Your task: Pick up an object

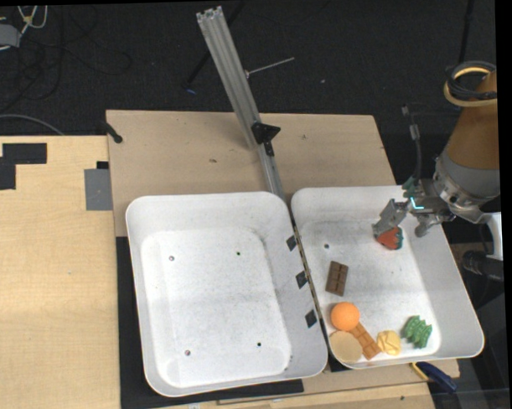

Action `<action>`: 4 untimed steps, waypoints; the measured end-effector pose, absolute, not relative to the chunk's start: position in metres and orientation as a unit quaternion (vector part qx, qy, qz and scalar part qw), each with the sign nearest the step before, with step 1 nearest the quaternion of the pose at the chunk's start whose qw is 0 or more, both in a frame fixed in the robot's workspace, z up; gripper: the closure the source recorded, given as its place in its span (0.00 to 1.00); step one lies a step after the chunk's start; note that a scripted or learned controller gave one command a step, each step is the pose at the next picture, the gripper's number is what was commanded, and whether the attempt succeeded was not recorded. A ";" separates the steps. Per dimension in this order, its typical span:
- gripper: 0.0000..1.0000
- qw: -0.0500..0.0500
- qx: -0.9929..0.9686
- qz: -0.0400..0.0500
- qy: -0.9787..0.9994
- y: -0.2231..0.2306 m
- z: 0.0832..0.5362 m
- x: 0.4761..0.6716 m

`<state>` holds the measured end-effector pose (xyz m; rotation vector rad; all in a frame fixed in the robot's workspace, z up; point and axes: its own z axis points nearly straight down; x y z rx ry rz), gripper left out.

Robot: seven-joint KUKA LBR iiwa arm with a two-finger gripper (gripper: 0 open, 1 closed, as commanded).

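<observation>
In the right bin [356, 203], my gripper [407, 222] hangs over the upper right part with its two fingers spread apart. A small red object [391, 239] lies just below the left fingertip [390, 219], at the finger's end rather than between the two fingers. Further down the same bin lie a brown block [336, 277], an orange ball [344, 315], a tan round piece [346, 346], a yellow piece [388, 343] and a green piece [417, 330].
The left bin [147, 213] stands beside the right one, joined by black clips [301, 278] along the shared edge. A slanted metal rail [237, 91] rises behind the bins. The grey and orange arm [472, 142] comes in from the right.
</observation>
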<state>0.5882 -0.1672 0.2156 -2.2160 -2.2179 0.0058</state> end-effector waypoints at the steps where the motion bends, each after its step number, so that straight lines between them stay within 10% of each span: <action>1: 0.00 0.001 -0.707 0.001 -0.707 -0.167 0.218 0.589; 4: 0.00 0.001 -0.708 0.000 -0.707 -0.164 0.091 0.594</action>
